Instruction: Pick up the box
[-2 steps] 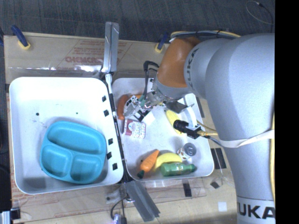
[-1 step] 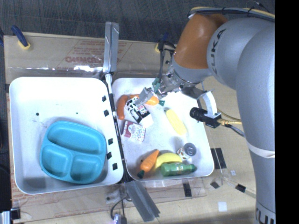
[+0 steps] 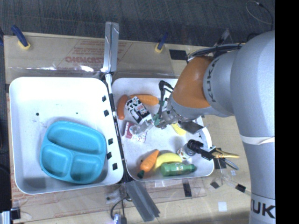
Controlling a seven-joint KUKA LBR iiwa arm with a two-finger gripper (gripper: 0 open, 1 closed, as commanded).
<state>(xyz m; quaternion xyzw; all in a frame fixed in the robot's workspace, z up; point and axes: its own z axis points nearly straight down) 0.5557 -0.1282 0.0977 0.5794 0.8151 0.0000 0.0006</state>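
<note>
Box [image 3: 137,109], black-and-white patterned, sits in the right bin [image 3: 154,85], upper left part, near the wall shared with the left bin [image 3: 56,97]. Tool [image 3: 158,120] is low over the middle of the same bin, on the one arm [image 3: 233,87] coming in from three o'clock.

Key relation: box lies at about ten o'clock from the tool, just beside it, not between its tips. Long axis looks to run roughly ten-to-four, so it points more or less at the tool. My reading: a short shift toward ten o'clock is needed before any grasp.

Tool state: cannot tell whether apart or together; the wrist hides it.

Count:
- bins: two
- box: one
- small flat packet [image 3: 135,132]: one, at seven o'clock from the tool
- carrot [image 3: 149,160], banana [image 3: 168,158], green bottle [image 3: 177,169]: one each, bunched at the bin's six o'clock edge
- orange piece [image 3: 147,98] behind the box: one or two, unclear
- blue divided tray [image 3: 72,150]: one, left bin
</note>
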